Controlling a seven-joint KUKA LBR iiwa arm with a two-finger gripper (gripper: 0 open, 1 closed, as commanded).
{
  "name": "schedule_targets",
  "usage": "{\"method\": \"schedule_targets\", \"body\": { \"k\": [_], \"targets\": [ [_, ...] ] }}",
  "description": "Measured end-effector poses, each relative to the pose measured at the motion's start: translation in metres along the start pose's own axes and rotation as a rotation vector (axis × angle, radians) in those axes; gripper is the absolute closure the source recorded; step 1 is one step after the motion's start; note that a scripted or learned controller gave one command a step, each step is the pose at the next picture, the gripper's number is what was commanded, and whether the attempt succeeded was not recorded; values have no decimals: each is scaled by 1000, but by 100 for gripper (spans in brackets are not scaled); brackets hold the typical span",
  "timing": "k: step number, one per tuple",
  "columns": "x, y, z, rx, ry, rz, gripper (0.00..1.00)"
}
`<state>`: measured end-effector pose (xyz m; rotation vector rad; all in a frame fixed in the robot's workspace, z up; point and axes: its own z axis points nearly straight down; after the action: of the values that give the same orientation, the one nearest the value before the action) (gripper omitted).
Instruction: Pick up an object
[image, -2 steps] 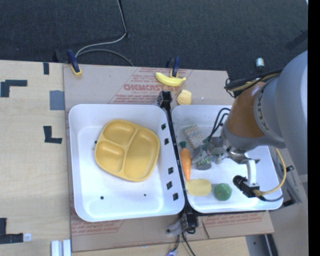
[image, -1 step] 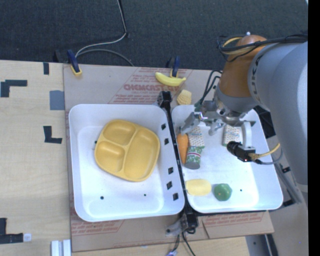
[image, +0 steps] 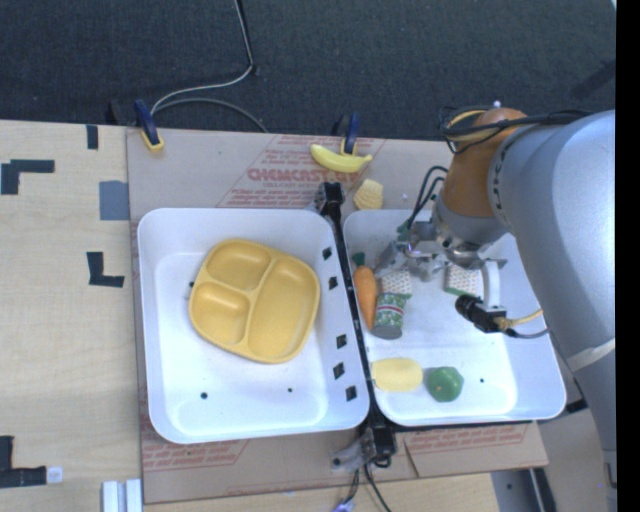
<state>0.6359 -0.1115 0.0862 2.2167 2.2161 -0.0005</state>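
One hand (image: 425, 262) low in the right bin (image: 520, 385), finger state impossible to tell beneath wrist and cables, hovering by the can (image: 391, 305) and carrot (image: 366, 293), probably lining up a grasp, with lemon (image: 397, 375) and green fruit (image: 444, 383) nearer the front, yellow tray (image: 255, 299) in the left bin (image: 160, 330).

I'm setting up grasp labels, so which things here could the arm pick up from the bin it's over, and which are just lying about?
Job: carrot, small can, yellow lemon, green pepper, all in the right bin.

Lying about: yellow tray in the left bin; banana and corn piece outside.
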Motion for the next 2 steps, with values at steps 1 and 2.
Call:
{"method": "schedule_targets", "body": {
  "k": [1,2],
  "targets": [
    [14,32,1,5,-3,1,0],
    [-6,17,1,3,3,-1,0]
  ]
}}
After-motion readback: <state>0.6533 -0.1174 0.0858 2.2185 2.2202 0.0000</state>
